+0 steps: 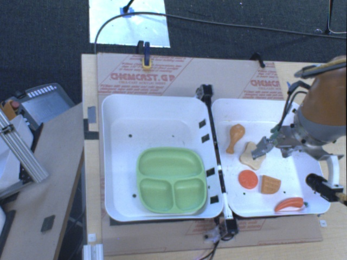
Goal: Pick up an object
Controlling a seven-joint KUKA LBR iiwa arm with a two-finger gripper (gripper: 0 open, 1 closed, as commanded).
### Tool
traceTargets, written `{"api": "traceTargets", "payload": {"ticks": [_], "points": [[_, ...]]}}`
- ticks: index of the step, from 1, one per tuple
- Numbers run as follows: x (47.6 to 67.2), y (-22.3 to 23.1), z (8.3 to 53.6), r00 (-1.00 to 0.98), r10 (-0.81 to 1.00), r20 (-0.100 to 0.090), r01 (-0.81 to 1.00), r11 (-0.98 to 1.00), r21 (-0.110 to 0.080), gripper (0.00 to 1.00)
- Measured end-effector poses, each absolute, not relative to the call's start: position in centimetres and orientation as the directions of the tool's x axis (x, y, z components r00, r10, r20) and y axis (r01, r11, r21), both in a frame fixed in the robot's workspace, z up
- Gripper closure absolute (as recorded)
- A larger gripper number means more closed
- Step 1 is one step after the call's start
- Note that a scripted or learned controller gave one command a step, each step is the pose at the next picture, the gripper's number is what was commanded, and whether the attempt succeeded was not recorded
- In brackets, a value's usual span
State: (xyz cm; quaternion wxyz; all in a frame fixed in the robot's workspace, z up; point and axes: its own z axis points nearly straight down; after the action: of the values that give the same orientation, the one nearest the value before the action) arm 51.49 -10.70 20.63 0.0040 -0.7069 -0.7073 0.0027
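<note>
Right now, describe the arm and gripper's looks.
The arm is bulky and rounded: an orange-brown section above a grey wrist, with thin dark cables looping alongside. The gripper is small, dark grey metal, ending in slim fingers.

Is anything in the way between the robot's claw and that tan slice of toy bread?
Nothing visible is. The gripper sits right over the tan bread slice in the right bin. The toy drumstick and red tomato slice lie beside it, not between.
</note>
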Motion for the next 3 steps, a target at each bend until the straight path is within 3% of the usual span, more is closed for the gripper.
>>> {"api": "traceTargets", "payload": {"ticks": [1,3], "points": [[51.7,-10.7,21.1,-0.003,1.0,0.0,1.0,0.003,0.001,0.0],[51.3,-12.0,9.2,0.0,1.0,0.001,1.0,0.0,-0.005,0.0]]}}
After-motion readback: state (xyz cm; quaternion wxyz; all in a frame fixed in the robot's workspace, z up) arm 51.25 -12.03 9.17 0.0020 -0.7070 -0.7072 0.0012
